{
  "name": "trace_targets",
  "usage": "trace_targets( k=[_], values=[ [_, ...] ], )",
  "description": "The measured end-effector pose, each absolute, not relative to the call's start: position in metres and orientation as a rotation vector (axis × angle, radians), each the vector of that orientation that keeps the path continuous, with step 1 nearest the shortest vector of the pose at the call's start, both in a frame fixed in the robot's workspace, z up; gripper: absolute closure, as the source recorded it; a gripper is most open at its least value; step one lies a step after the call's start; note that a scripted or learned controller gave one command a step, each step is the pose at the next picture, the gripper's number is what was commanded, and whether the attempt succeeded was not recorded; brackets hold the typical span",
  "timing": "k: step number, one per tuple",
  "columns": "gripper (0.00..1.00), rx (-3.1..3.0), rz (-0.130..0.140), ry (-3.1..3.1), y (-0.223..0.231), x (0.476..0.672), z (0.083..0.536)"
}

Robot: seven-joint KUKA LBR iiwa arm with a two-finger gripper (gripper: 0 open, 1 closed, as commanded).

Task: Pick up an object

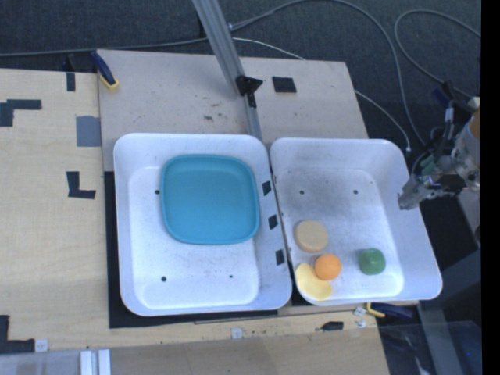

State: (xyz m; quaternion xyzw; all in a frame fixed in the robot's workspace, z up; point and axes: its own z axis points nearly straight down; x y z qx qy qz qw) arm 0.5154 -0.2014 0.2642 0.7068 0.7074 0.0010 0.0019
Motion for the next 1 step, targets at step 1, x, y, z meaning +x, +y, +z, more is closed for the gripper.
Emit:
trace_targets(
  k=[1],
  values=[
    [1.0,2.218,0.0,2.226,-0.1579,0.5092,0.2608]
  ],
)
